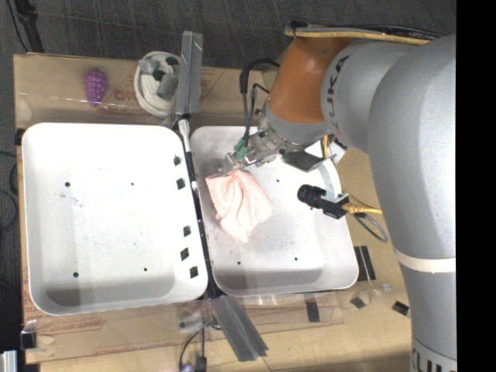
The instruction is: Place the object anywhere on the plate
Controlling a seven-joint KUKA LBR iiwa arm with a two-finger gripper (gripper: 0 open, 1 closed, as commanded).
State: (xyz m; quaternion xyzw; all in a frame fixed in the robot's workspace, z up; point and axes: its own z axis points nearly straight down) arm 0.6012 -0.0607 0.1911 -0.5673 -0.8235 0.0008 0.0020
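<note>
Tool [242,155]: low in right bin [310,273], at pink cloth's [239,200] upper edge; finger state cannot be told. Left bin [101,285] alongside. Purple grape bunch [95,86] on surface [54,76].

Arm: a large grey KUKA iiwa arm [403,169] is seen reaching in from the right, bent downward.
Wrist: the orange band [302,84] is turned toward the camera, above the grey wrist flange.
Gripper: the small two-finger gripper [240,155] is pointed down and leftward, low over the bench.
</note>
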